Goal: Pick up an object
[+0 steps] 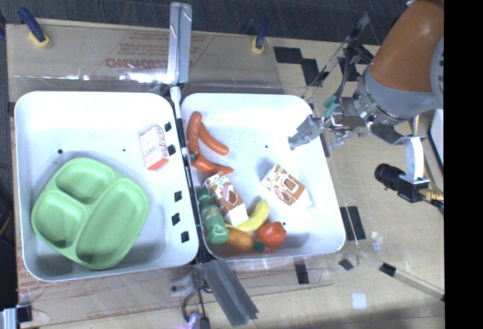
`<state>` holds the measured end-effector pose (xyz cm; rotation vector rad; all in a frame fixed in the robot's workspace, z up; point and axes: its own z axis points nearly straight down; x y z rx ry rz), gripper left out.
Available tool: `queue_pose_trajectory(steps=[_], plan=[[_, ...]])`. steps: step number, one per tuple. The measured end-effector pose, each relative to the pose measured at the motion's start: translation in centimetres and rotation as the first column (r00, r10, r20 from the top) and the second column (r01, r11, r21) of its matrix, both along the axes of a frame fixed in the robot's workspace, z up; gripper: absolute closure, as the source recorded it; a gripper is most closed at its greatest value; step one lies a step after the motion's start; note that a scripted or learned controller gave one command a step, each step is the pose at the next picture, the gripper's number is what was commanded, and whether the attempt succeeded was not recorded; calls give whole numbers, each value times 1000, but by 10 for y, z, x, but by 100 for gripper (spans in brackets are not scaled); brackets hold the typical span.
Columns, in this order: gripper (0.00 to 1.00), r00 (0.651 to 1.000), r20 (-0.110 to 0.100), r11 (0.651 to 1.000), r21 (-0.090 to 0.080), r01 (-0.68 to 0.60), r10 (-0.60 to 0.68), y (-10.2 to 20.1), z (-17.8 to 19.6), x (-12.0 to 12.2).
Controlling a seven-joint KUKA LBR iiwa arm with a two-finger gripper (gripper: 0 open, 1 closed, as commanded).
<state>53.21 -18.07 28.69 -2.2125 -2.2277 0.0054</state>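
The gripper [302, 135] hangs over the right bin's [302, 105] rim at about 2 o'clock of that bin, its grey tip pointing toward 8 o'clock. The tip is small and blurred, so whether it is spread or closed cannot be told; nothing is seen in it. Behind it toward 3 o'clock lie a tangle of cables and brackets, then the grey wrist and the orange band [407, 41], which the frame's right side cuts off.

Nearest the tip, toward 7 o'clock and apart from it, a small carton [284, 186] with red and white print lies flat on the bin floor. At the bin's 6 o'clock a red tomato [273, 233] touches a banana [255, 216] and a carrot [235, 239]. A second printed carton [226, 195] leans beside a green bottle [211, 222], whose lower part is partly hidden in the pile. Toward 10 o'clock two sausages [204, 135] lie crossed, with an orange pepper [210, 165] just below; its shape is hard to make out.

The left bin [45, 105] bears a green divided plate [90, 212] at its 7 o'clock and a small red and white box [154, 147] near its right wall. Blue clamps [34, 27] grip the bench's far edge.
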Motion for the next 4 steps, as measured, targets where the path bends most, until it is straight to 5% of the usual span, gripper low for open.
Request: queue_pose_trajectory(steps=[1, 2, 3, 4], plan=[[0, 948, 1, 948, 3, -319, 319, -23, -145, 9], [0, 941, 4, 941, 0, -340, 340, -29, -197, 37], [100, 939, 5, 939, -3, -343, 343, -30, -188, 38], [100, 936, 4, 936, -1, -353, 353, -10, -74, 54]])
